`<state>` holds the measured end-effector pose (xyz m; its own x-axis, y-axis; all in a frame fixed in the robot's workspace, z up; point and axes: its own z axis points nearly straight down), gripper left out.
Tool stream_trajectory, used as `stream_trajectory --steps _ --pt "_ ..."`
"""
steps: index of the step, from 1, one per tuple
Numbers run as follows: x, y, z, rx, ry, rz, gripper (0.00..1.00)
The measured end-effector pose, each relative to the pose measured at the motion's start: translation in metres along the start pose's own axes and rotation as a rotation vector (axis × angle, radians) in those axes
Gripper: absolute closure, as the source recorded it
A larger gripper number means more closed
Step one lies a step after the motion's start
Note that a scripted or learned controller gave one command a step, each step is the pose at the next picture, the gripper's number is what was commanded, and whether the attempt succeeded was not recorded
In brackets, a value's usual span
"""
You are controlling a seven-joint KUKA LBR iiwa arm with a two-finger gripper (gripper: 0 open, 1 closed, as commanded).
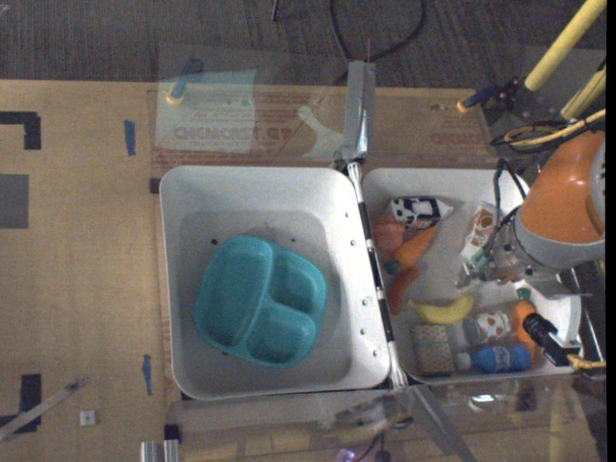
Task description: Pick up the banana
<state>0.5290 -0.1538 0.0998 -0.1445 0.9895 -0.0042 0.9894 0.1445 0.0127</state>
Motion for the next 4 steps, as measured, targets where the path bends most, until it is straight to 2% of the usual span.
stream_trajectory --steps 1,2,3,4 --pt "0.000 0.000 0.000 0.000 0.000 0.000 0.00" --pt "0.056 -0.013 0.010 0.002 -0.001 -0.114 0.00" --pt "0.052 -0.012 -0.001 -0.003 0.000 -0.106 1.00" --pt "0.077 0.028 -0.085 0.012 0.003 -0.020 1.00"
